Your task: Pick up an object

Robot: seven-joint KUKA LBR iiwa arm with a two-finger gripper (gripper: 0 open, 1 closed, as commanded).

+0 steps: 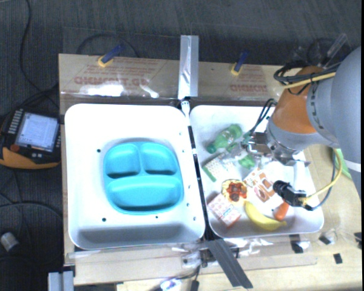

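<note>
Grey arm's gripper is down in the right white bin, grip state impossible to tell. Green plastic bottle just left of it; yellow banana lies below.

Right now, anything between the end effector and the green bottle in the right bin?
Nothing visible blocks it. The end effector sits low in the right bin, right beside the green bottle. Small packets lie just below the bottle, not between the two.
</note>
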